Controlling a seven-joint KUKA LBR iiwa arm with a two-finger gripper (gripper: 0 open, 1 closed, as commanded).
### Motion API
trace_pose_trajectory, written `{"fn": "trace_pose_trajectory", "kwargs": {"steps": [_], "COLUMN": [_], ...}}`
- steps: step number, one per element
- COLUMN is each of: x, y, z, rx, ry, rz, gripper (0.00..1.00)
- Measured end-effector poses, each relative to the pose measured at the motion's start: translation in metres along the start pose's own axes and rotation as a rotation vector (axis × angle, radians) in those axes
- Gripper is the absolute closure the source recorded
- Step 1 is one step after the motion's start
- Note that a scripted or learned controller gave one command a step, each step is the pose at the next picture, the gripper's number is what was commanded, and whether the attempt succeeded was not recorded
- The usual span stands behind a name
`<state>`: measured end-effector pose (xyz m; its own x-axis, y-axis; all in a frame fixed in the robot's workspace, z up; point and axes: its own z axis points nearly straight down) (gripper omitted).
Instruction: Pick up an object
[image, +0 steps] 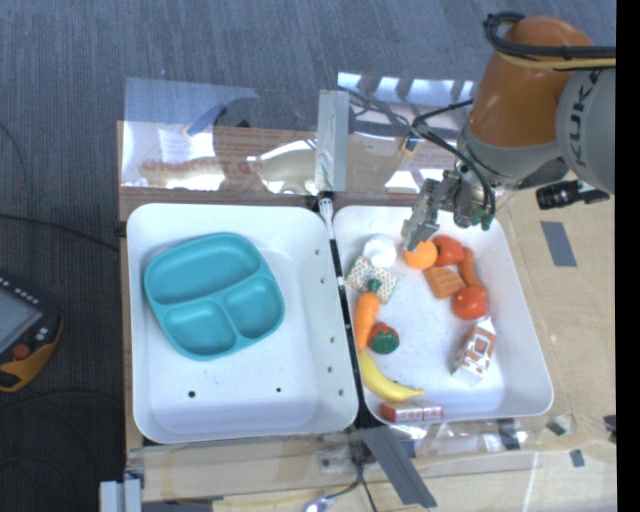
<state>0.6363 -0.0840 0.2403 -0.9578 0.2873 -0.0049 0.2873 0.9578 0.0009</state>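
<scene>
On the bench, the left white bin (180, 400) carries a teal divided plate (213, 293) with three compartments, tilted so its long axis runs from upper left to lower right.

The right white bin (520, 390) holds a crowd of toy food. Along its left wall a carrot (367, 316) stands almost vertical in view, thick end up, with a green-and-red piece (384, 340) touching its lower end. Below these a banana (384, 380) curves from upper left to lower right, one tip pointing toward the bin's near right. A small red bar (410, 412) lies level against the near wall. Above the carrot sit a patterned wrapper (368, 277) and a white round piece (379, 250).

Further right lies a small orange ball (420, 255), roundish, with no clear long axis. The hand (417, 237) hangs directly over it, its fingers slightly apart, tips just above or touching the ball; whether they clamp it cannot be told. Right of the ball lie an orange cracker (443, 282), a red curved piece (456, 252) running down to a tomato (469, 301), and a small carton (474, 352) tilted on a diagonal.
</scene>
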Motion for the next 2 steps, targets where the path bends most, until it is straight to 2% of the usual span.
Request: {"fn": "trace_pose_trajectory", "kwargs": {"steps": [1,2], "x": [0.0275,0.0273], "y": [-0.0618,-0.0617], "z": [0.1202,0.1197], "rx": [0.002,0.002], "ry": [0.004,0.003], "rz": [-0.004,-0.005], "gripper": [1.00,0.00]}}
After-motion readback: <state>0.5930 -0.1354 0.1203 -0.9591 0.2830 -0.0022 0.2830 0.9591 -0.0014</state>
